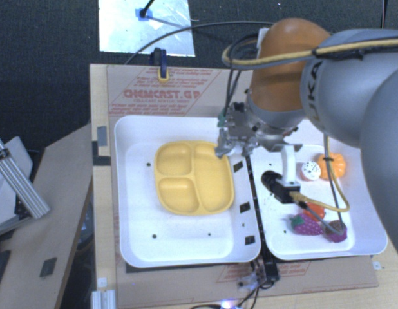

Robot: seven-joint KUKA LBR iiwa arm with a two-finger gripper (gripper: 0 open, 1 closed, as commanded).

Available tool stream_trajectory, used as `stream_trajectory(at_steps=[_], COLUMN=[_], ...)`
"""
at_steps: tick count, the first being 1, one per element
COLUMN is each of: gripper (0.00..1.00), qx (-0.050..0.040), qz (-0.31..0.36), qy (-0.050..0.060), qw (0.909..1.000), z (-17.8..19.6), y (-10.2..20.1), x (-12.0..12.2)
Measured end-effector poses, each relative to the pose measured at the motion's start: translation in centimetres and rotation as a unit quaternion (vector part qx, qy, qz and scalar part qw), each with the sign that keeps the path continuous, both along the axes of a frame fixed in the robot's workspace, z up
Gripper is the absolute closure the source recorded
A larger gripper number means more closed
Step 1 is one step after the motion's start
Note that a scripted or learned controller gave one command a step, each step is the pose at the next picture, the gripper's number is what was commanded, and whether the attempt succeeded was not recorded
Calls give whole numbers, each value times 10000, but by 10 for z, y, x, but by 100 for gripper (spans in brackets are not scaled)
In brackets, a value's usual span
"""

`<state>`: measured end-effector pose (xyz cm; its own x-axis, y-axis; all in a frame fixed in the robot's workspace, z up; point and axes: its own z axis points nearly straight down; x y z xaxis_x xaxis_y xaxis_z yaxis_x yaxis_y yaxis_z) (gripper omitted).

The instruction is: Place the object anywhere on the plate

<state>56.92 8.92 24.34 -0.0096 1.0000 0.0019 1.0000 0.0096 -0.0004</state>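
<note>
Yellow divided plate lies flat in the middle of the left bin, a little toward its back and right side. The arm comes in from the right, and its wrist hangs over the seam between the bins. The jaws point down at the plate's upper-right corner, at or just above its rim. Cannot tell if the jaws are apart or together, or if anything sits between them; they are too small and cluttered to read. All the loose objects are in the right bin. A white die-like cube is just beside an orange fruit near the back. An orange-red piece, a purple grape bunch and a purple lump are grouped at the front. Which one is the task object cannot be told. Both bins sit on a cardboard sheet on the table.
</note>
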Motion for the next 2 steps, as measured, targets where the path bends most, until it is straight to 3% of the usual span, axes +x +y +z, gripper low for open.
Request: stream_trajectory(at_steps=[1,2], gripper=[100,0], qx=[-3,-8], qz=[-3,-31], qy=[7,-2], qw=[10000,10000], z=[-21,-20], y=[48,46], x=[-11,-10])
